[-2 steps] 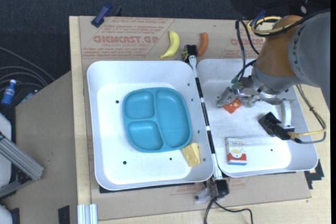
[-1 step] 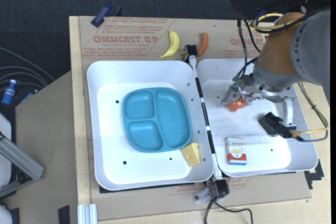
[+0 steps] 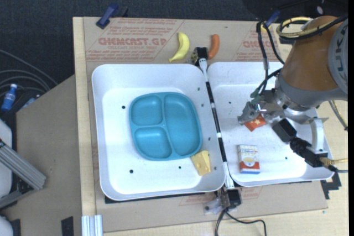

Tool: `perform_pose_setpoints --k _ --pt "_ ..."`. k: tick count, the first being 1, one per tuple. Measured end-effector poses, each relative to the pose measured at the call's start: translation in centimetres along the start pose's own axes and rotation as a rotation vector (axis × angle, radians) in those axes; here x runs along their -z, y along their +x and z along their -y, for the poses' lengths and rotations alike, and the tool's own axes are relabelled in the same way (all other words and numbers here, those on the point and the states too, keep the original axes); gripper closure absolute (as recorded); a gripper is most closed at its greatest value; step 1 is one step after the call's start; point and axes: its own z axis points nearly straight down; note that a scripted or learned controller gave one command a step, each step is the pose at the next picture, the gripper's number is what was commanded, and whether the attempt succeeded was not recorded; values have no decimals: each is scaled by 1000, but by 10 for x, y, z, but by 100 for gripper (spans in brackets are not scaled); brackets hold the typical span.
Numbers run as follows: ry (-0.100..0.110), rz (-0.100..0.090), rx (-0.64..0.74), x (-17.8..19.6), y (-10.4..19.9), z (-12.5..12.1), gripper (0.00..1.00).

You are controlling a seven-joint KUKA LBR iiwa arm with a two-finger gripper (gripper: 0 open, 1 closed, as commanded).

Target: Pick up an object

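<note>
Claw [image 3: 251, 117] down in the right bin [image 3: 232, 77], right over an orange block [image 3: 255, 125]. Can't tell whether gripping or open. Small box [image 3: 248, 159] lying nearby.

Blue plate [image 3: 166, 132], white bins [image 3: 110, 91]

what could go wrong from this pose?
1. The gripper sits right at a small orange piece in the right bin; the contact is too small to judge, so the grasp may miss or slip.
2. The small box lies close below; a sweep of the arm could knock it.
3. The bin divider is near on the left; a push could shove the piece against it.
</note>
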Motion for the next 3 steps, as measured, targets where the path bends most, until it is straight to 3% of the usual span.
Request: perform_pose_setpoints --k 1,2,3 --pt "-2 1 0 67 64 18 100" --pt "0 1 -2 83 55 41 100" --pt "-4 2 0 78 66 -8 100"
